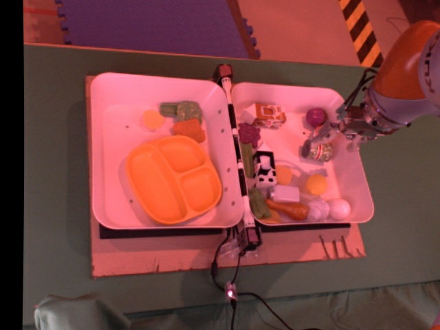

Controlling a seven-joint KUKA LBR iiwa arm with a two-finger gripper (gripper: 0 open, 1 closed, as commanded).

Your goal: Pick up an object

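From my seat I see the gripper [328,137] low over the right bin [357,184], near its far right corner, with the grey and orange arm [405,74] coming in from the right. Just under and beside it lies a small can-like object [318,150] with a green and red label — it looks tipped on its side, its round end facing roughly toward me and its long axis running up toward the gripper, though I can't make that out for certain. Whether the gripper is clenched on it or released I cannot tell; the metal parts blur into the object at this size. A dark purple ball [315,117] sits just beyond the gripper, close to the bin's far wall. Nearer me, an orange ball [316,184] lies apart from the can, and two white balls [330,209] rest against the near wall beside a carrot [289,209]. To the left in the same bin are a small orange and white box [267,115], a purple grape cluster [248,135], a black and white cow-patterned block [265,170] and a green vegetable piece [258,201] — all well apart from the gripper. The left bin [110,115] holds an orange divided plate [173,179], a green broccoli-like toy [181,108], a yellow piece [153,119] and an orange-brown piece [188,130]. Both bins rest on cardboard on the green bench [55,150].
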